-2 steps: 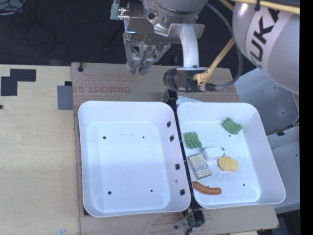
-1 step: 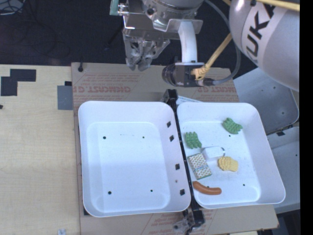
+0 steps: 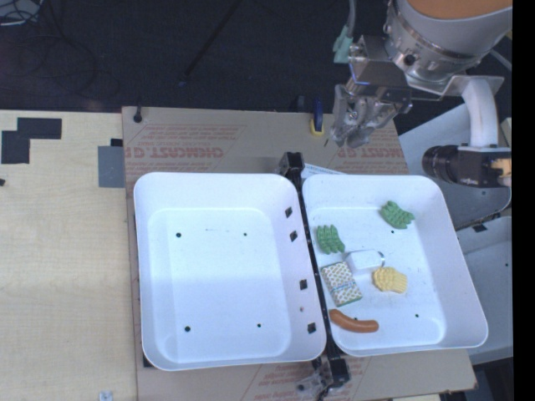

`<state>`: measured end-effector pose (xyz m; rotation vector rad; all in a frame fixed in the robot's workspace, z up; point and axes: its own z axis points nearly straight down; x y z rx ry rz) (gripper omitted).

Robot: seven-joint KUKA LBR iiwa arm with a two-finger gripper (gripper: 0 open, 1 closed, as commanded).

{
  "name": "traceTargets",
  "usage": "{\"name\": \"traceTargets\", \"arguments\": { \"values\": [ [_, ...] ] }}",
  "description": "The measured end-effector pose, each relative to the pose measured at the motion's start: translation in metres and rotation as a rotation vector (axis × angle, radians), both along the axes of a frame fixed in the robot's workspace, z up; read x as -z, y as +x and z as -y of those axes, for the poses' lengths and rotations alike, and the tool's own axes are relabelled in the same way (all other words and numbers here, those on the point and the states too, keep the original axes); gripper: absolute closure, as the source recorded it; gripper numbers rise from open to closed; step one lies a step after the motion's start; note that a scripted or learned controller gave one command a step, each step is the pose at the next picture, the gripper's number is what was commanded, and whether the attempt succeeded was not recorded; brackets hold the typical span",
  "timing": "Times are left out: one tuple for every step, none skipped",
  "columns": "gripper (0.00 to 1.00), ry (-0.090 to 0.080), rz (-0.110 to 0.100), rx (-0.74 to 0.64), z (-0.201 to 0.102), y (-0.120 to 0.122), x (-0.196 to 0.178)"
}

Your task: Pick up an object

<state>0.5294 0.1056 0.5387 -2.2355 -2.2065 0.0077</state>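
gripper [image 3: 358, 132] hangs above the bench, just beyond the far edge of the right bin [image 3: 456, 224], near that bin's far-left corner; nothing sits between its tips, and whether it is spread or closed cannot be told.

all candidates lie in the right bin, toward the near edge from the gripper. green piece [image 3: 329, 239] by the left wall is the closest. second green piece [image 3: 397, 215] near the far-right corner. white piece [image 3: 364, 261], checkered block [image 3: 341, 283] and yellow piece [image 3: 389, 280] cluster mid-bin, touching or nearly so. sausage [image 3: 354, 323] lies by the near edge, long axis roughly along that edge. left bin [image 3: 167, 224] holds none.

judgement: pick not begun; descent into the bin pending.
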Motion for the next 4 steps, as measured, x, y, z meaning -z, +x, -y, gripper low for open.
{"name": "traceTargets", "arguments": {
  "values": [
    [1.0, 0.002, -0.001, -0.016, -0.04, -0.019, 0.001],
    [1.0, -0.003, -0.016, -0.01, -0.013, -0.023, 0.212],
    [1.0, 0.003, 0.008, -0.01, 0.041, -0.054, 0.102],
    [1.0, 0.003, 0.005, -0.016, 0.013, -0.053, 0.064]
  ]
}}
